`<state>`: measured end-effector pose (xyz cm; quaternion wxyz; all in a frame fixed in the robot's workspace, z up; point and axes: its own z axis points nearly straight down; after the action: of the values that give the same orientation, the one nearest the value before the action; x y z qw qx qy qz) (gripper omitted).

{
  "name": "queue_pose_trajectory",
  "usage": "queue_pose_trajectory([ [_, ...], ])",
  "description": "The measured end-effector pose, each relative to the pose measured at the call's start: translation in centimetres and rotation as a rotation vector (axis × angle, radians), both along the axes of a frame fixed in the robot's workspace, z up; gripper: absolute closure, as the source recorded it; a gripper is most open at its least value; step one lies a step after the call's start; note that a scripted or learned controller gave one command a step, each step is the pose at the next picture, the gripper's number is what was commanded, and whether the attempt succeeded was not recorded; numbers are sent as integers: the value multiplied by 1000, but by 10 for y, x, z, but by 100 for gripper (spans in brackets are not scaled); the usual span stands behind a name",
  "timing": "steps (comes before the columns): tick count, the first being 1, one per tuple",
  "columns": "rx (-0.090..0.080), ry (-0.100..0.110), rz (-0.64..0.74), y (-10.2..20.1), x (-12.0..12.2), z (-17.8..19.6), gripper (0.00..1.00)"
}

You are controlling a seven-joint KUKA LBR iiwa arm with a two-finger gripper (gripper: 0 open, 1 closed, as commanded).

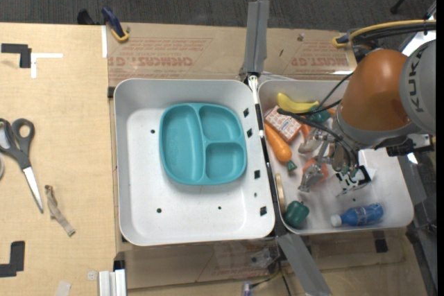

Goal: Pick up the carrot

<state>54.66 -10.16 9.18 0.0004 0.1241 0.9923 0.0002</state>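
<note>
Two white bins: the left bin (pixel 132 170) holds a teal divided plate (pixel 204 143). The right bin (pixel 388 215) holds a carrot (pixel 278 143), banana (pixel 297 105) and bottle (pixel 359 215). End effector (pixel 316 173) grip cannot be told.

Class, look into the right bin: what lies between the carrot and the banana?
In the camera view, a small red-and-white box lies between the carrot and the banana.

Glossy, seemingly plastic carrot (pixel 278 144)
</note>
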Motion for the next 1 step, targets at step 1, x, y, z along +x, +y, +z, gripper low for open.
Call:
queue_pose_trajectory([
  [1,0,0,-22,6,-5,0,0],
])
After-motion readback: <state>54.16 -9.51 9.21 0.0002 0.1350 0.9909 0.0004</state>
